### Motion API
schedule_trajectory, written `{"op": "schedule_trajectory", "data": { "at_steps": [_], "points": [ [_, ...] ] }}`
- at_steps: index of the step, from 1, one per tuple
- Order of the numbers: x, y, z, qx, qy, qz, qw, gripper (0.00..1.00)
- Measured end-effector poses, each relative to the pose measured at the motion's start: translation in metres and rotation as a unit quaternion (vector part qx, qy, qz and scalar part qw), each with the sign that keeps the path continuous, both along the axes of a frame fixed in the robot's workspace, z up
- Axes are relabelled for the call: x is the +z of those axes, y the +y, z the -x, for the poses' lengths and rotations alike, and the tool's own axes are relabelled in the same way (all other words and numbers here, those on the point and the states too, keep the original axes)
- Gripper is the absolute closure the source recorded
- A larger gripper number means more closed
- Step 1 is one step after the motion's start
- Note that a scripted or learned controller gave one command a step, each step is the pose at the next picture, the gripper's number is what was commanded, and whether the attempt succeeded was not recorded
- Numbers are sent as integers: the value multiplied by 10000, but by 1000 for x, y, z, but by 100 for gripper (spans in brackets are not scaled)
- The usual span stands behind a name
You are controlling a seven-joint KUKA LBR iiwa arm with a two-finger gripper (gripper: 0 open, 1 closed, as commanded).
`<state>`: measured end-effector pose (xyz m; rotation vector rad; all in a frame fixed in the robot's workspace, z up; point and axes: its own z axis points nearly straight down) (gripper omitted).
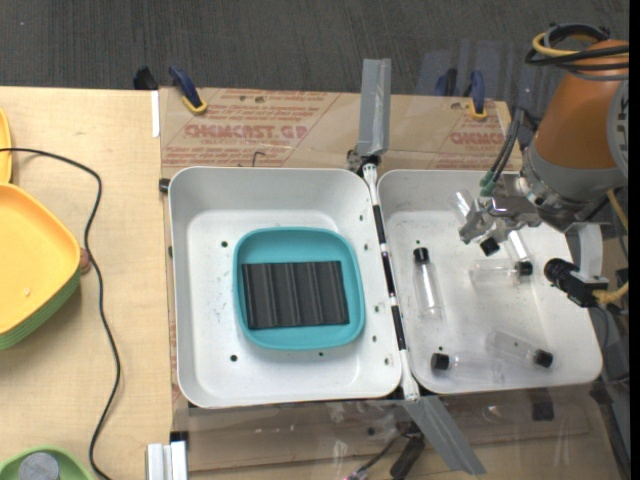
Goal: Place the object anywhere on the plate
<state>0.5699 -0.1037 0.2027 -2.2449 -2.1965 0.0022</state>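
A teal plate [297, 288] with a dark ridged centre lies in the left white bin [200, 268]. Several clear tubes with black caps lie in the right bin [400, 208]: one tube [427, 286] near its left wall, a second tube [515, 347] at the front right, and a third [500, 271] under the arm. My gripper [487, 223] hangs over the back right part of the right bin, just above a black cap [489, 247]. Whether that cap is in its grasp is unclear.
A metal divider [385, 268] separates the two bins. Another black-capped tube [441, 362] lies near the right bin's front wall. Yellow dishes [30, 268] and a black cable [98, 298] sit on the bench to the left. Clamps hold cardboard behind the bins.
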Motion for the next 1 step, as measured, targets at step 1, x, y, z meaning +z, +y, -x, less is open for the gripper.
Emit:
{"op": "schedule_trajectory", "data": {
  "at_steps": [1],
  "points": [
    [0, 0, 0, 0, 0, 1, 10000, 0]
  ]
}}
